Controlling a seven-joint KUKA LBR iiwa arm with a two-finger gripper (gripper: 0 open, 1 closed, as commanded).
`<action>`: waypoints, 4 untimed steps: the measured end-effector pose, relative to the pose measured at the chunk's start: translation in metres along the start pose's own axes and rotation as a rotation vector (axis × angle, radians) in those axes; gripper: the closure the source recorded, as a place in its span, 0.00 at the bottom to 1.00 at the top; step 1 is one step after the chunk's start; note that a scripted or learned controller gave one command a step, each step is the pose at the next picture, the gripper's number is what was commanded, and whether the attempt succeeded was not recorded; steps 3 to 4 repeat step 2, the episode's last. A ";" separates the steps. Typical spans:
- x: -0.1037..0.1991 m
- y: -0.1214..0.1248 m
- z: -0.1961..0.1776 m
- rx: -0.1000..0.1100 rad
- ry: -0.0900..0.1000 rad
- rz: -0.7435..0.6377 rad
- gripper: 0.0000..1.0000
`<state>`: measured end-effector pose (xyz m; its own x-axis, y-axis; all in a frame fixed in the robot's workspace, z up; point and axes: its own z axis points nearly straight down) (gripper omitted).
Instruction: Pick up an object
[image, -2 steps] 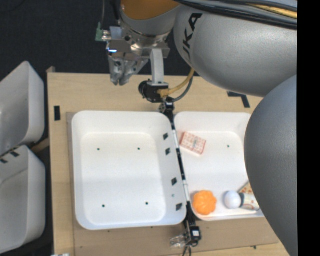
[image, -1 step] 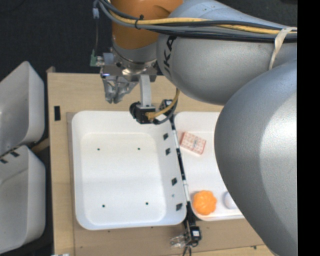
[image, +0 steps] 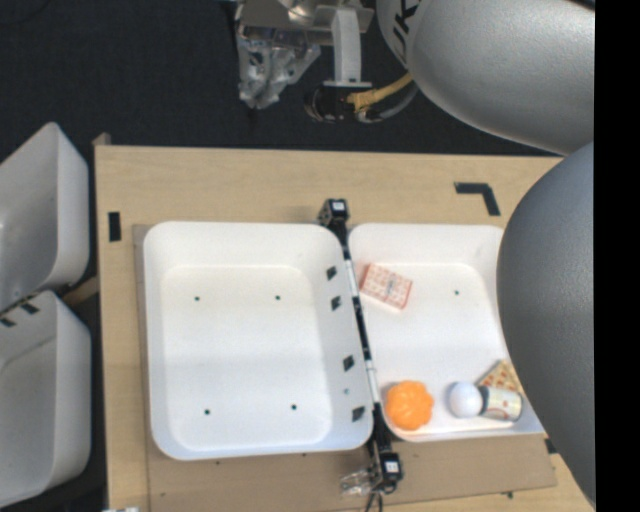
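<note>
The gripper hangs high above the far edge of the bench, well away from both bins, and its fingers look transparent and blurred against the dark background, so how far apart they stand cannot be told; nothing can be made out between them. The left bin has nothing to offer, so the choice lies in the right bin. A small flat packet with a red-and-white pattern lies near that bin's far left corner, close to the divider between the bins. Along the near edge sit an orange ball, a white ball just beside it, and a small patterned cup on its side touching the white ball, with a patterned card or wedge partly hidden under the arm. The orange ball seems the best pick: probably light, somewhat soft, with a dimpled skin that should grip well. Taken across its middle from above, it should hold, though it sits near the bin's wall, so one finger will have little room, and a round thing may roll away if nudged.
</note>
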<state>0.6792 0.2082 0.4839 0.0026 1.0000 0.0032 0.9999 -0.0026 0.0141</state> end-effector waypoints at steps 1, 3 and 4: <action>0.013 0.011 -0.006 0.010 -0.004 -0.005 1.00; 0.011 0.007 0.144 0.025 -0.008 -0.002 1.00; 0.011 0.007 0.144 0.025 -0.008 -0.002 1.00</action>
